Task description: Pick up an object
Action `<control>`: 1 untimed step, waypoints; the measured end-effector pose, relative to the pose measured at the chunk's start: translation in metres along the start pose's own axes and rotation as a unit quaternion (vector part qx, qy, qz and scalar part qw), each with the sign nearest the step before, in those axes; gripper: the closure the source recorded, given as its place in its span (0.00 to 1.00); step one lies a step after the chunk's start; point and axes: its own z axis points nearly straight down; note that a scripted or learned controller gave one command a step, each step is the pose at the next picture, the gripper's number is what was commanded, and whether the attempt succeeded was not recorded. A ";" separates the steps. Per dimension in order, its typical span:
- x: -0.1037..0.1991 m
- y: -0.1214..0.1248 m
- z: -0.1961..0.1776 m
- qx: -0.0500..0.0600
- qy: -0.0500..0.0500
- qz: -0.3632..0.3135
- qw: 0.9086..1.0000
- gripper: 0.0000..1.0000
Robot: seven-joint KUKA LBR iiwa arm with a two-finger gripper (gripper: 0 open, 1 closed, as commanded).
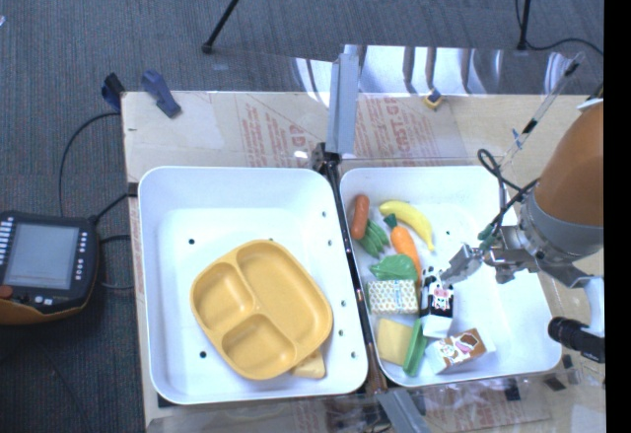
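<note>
The worktop [227,130] carries two white bins: the left bin [168,214] has just one yellow divided plate [260,321], while the right bin [463,186] has a pile of toy food along its left side. The arm's tool [459,264] hangs low right by a little cow-print carton [439,300], and honestly can't tell whether it's apart or together, so the smart move is probably dropping straight down on that carton. Count-wise: one banana [412,220], one carrot [404,245], one sausage [359,216].

A divided plate [261,321] lies in the left bin [158,224]; toy foods [399,298] crowd the right bin [537,342].
</note>
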 end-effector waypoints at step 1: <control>0.004 0.016 0.114 -0.005 -0.001 -0.027 1.000 0.00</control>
